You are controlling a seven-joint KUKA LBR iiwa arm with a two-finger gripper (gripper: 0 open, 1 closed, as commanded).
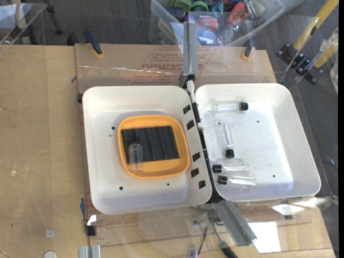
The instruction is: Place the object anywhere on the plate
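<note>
Cannot tell how far open the gripper is, or whether it has hold of anything. On the orange plate [153, 170], at its lower left corner: a small clear vial [134, 156], see-through and pale, partly over the plate's black ridged centre and partly over the orange rim; cap end too faint to make out. Plate resting flat in the left white bin [102, 160], roughly mid-bin. In the right white bin [279, 144], four more clear vials with black caps: a top vial [230, 107] lying crosswise near the far wall, a middle vial [226, 135] lying lengthwise with its cap toward the near side, and near the front left corner a close pair, a third vial [235, 169] and a fourth vial [240, 181], side by side with caps pointing toward the seam between the bins. Along that seam, a row of small black tabs [190, 124]. Behind the bins, a clear sheet with faint reddish printing [161, 66], too blurred to read. Farther back, a clear tub [161, 9] heaped with coloured odds and ends. Both bins set on the wooden desk [37, 144].
</note>
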